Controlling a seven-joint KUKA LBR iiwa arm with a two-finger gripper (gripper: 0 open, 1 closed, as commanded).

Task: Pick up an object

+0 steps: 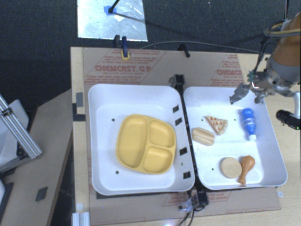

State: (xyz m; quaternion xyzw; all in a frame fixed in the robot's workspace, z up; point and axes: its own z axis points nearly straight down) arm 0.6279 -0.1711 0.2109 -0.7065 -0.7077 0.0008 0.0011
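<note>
Right now the gripper (248, 92) hangs open and empty over the right bin's (273, 149) far edge, with the blue bottle (248, 121) lying just below it, near but not touching.

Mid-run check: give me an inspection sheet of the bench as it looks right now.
Surface: bench bears left bin and right bin side by side.
Job's things: right bin holds blue bottle, pizza slice, hot dog bun, round cookie, drumstick.
Clutter: yellow divided plate in left bin.
Gripper: gripper open over right bin's far edge, holding nothing.
Cables: black cable along bench's far side.
Surroundings: dark carpet, foil sheet.
</note>
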